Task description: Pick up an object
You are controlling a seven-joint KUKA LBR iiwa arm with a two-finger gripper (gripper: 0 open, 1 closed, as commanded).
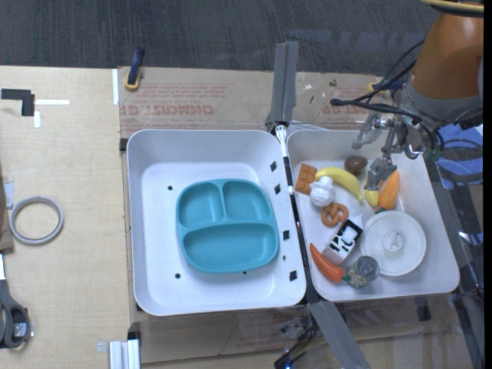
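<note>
On the wooden counter (69, 152), a roll of grey tape (34, 220) lies at the 9 o'clock edge, with scissors (13, 323) below it toward 8 o'clock. The left bin (146, 167) holds a teal divided plate (227, 226) at its centre. The right bin (442, 229), toward 3 o'clock, holds a crowd of play food: a waffle piece (306, 178) near the divider, a banana (344, 181), a white piece (322, 194), a pretzel (334, 214), a black-and-white card (345, 238), a red pepper (327, 264), a small can (365, 269), a white round lid (393, 241), a brown piece (355, 164) and an orange carrot (389, 191). The arm's end effector (377, 177) hangs low at the bin's 12 o'clock side, between the brown piece and the carrot, just beside both. Whether its fingers are apart or together cannot be told, and nothing is seen gripped between them.
</note>
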